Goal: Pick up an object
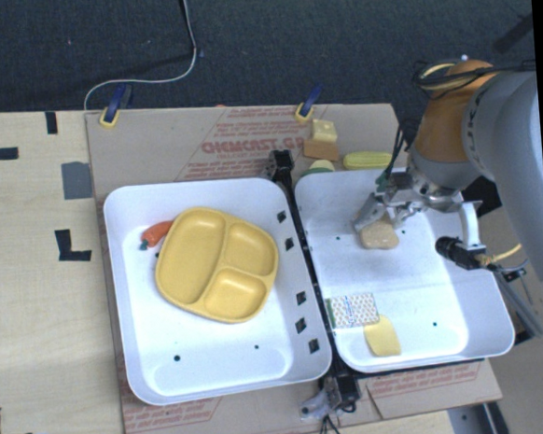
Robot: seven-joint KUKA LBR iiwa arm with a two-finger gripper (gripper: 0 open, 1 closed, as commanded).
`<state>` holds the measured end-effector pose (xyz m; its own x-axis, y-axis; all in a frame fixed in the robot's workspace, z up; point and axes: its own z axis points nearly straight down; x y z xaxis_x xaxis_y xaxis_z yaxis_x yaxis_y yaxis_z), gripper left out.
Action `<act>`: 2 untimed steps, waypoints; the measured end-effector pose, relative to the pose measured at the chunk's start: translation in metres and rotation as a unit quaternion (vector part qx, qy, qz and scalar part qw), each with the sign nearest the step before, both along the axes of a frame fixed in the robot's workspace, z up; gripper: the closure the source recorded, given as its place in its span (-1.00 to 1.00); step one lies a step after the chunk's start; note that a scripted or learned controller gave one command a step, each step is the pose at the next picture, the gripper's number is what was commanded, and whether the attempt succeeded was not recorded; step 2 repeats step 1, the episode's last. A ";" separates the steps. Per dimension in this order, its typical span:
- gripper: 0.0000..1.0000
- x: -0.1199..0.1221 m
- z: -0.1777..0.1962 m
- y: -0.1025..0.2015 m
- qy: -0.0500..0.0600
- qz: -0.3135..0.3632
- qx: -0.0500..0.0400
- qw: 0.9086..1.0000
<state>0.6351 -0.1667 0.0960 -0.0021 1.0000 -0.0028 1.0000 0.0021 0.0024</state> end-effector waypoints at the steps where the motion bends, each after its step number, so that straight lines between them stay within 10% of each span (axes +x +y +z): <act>1: 1.00 -0.004 0.093 0.079 0.000 0.002 0.002 1.000; 2: 1.00 -0.004 0.093 0.079 0.000 0.002 0.002 1.000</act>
